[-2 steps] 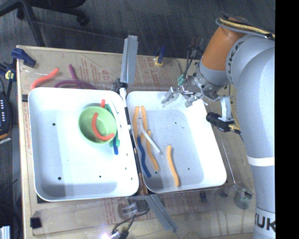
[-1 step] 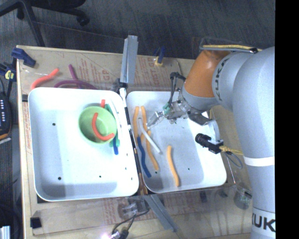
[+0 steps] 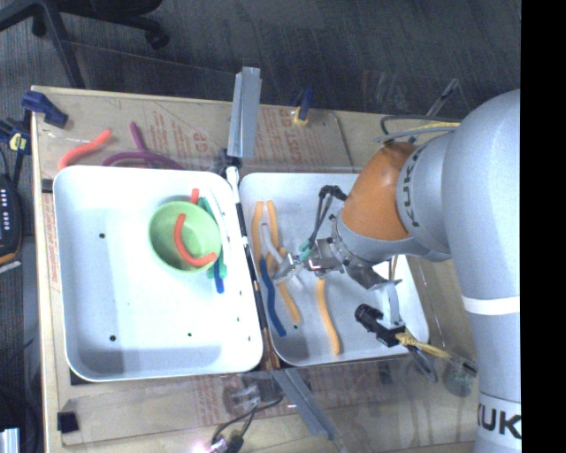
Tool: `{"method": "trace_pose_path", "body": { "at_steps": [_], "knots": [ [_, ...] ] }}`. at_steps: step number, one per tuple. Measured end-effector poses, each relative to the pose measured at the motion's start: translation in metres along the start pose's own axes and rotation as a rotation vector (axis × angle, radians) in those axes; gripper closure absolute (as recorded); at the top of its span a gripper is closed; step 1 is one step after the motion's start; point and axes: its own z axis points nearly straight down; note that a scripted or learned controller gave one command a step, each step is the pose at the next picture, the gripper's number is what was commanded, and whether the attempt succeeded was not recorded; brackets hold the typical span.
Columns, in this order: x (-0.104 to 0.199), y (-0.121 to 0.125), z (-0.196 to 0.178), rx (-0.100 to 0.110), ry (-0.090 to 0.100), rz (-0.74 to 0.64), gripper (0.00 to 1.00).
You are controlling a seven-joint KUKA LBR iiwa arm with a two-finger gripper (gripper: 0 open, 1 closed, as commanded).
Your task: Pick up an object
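Gripper (image 3: 296, 263) is down in the right bin (image 3: 292, 190), to the right of the green bowl (image 3: 186, 234) and across the two bin walls from it. It's sitting right at the metal end of the orange-handled pliers (image 3: 263, 228). Honestly I can't tell whether it's open, closed, or actually got hold of anything, because it's all a tangle of metal from this angle (the wrist hangs right over it too). The pliers' handles lie on the side of the gripper nearer the bowl and angle toward the back of the bench. A blue-handled tool (image 3: 270, 305) lies right of the bowl and toward the front. Further right of the bowl than the gripper there's a loose-looking orange handle (image 3: 329, 320). The bowl itself sits in the left bin (image 3: 88, 336) with a curved orange strip (image 3: 181, 243) lying in it, and a green and blue stick (image 3: 217, 265) against its right side. The bench (image 3: 177, 133) is pale board with red print. Behind the bowl, outside the bin, are a purple hose (image 3: 133, 157) and an orange band piece (image 3: 84, 149). A blue clamp (image 3: 44, 106) grips the far left corner. Beyond that it's dark carpet (image 3: 371, 44) and a chair base (image 3: 106, 26).
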Motion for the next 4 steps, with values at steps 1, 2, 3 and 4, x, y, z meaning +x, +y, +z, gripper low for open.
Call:
{"method": "trace_pose_path", "body": {
  "at_steps": [1,2,3,4],
  "knots": [
    [0.0005,0.0003,-0.0107,0.004,0.004,-0.005,1.0],
    [0.0005,0.0001,-0.0104,0.004,0.003,-0.006,0.0],
    [0.0003,0.0001,-0.0197,0.007,0.003,-0.011,1.0],
    [0.0003,0.0001,-0.0198,0.007,0.002,-0.013,0.0]
  ]
}}
